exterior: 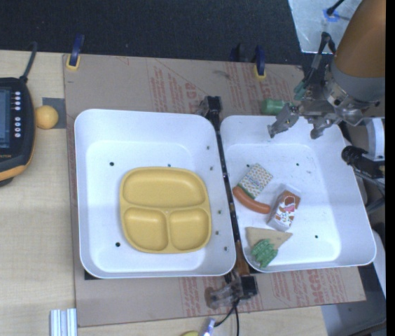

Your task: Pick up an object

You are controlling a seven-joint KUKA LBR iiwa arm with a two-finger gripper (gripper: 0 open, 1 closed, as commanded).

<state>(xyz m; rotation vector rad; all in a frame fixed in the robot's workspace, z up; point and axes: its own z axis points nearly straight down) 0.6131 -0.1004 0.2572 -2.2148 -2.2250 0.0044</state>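
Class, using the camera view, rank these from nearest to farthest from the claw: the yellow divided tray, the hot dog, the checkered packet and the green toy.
From the claw:
1. Checkered packet, right bin, upper middle.
2. Hot dog, just below the packet.
3. Green toy, right bin's lower edge.
4. Yellow divided tray, left bin.

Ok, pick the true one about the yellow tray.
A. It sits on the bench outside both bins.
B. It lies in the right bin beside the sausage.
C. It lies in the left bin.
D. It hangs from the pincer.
C: the yellow tray lies flat in the left bin, while the sausage is in the right bin and the pincer hovers over that bin's far edge.
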